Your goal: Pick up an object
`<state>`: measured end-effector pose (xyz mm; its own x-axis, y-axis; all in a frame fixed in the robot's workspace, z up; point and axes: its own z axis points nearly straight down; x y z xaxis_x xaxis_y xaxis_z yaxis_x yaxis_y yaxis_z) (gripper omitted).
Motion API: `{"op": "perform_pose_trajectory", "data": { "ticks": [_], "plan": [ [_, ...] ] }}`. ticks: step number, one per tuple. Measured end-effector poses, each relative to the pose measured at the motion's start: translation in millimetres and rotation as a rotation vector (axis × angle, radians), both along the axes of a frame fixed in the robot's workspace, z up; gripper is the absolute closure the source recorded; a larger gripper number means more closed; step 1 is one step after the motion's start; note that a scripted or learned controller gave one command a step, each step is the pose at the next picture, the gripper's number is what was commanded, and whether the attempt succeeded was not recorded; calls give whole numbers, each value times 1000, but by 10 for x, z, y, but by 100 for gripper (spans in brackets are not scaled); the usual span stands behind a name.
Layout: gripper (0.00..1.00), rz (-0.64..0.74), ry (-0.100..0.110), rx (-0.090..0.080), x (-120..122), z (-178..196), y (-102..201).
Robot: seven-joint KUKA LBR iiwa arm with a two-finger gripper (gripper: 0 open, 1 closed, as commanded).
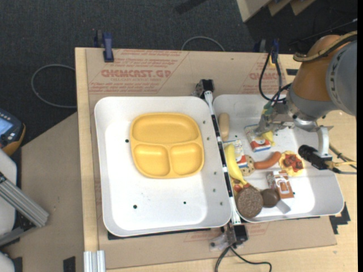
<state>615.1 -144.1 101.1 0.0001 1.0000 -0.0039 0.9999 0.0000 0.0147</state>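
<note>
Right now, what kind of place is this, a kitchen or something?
Probably a robot lab, not a kitchen: a grey and orange robot arm reaches over two shallow white plastic bins clamped to a wooden bench, and the food looks like toys, such as the yellow plastic banana.

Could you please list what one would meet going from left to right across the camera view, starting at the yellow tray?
Yellow tray → banana → sausage → pizza slice
</note>
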Motion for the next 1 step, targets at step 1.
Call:
{"op": "perform_pose_trajectory", "data": {
  "ticks": [1],
  "plan": [
    [100,6,7,5,-315,895,625]
  ]
}}
